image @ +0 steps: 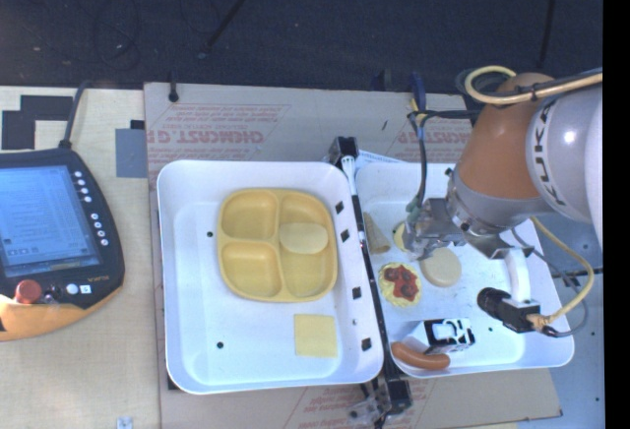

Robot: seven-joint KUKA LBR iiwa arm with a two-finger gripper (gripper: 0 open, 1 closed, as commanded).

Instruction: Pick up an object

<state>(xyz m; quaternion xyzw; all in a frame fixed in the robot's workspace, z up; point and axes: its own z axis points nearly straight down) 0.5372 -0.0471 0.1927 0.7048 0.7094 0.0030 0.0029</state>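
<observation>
The gripper (425, 238) hangs low over the right bin (551, 343), just left of a pale round disc (441, 269); whether its fingers are open or closed I cannot tell (the arm's bulk hides them). Below it lies a small pizza-like piece with red topping (400, 283), a hot dog (421, 356) near the front rim, and a black-and-white item (450, 332). In the left bin (187, 319) sits a yellow divided plate (261, 260) holding a pale oval (303, 238), with a yellow square slice (316, 336) nearby. A teach pendant (54, 230) rests far left.
</observation>
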